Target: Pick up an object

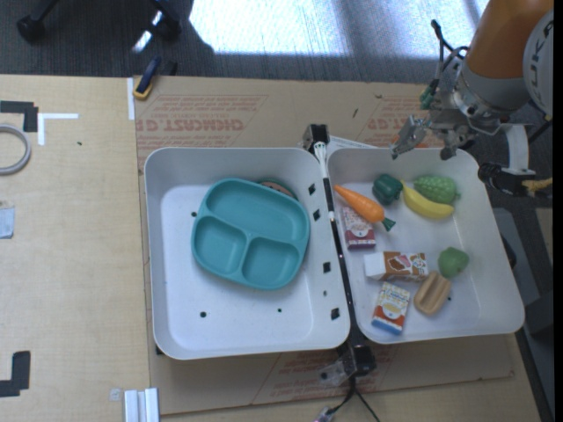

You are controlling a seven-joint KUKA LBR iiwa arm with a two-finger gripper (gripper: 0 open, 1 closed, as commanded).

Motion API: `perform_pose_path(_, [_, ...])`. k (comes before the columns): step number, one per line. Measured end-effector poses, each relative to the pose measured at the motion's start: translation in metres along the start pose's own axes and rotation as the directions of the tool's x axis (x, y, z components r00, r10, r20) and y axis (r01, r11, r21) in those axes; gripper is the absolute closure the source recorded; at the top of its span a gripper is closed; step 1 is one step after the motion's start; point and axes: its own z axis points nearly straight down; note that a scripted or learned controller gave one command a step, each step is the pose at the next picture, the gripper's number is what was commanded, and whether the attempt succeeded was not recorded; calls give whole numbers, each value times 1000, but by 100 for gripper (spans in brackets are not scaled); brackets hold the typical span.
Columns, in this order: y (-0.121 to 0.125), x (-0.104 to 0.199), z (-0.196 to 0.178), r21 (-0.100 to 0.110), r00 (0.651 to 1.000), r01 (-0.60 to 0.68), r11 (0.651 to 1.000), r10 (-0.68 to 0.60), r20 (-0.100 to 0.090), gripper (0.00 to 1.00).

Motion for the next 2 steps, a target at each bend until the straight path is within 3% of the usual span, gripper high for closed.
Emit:
perform_pose_path(1, [-32,11,140,-4,1000,-5,1000,5,0,0])
perform_pose_path(2, [-9,-32,142,33,1000,4,999,-3,-27,0])
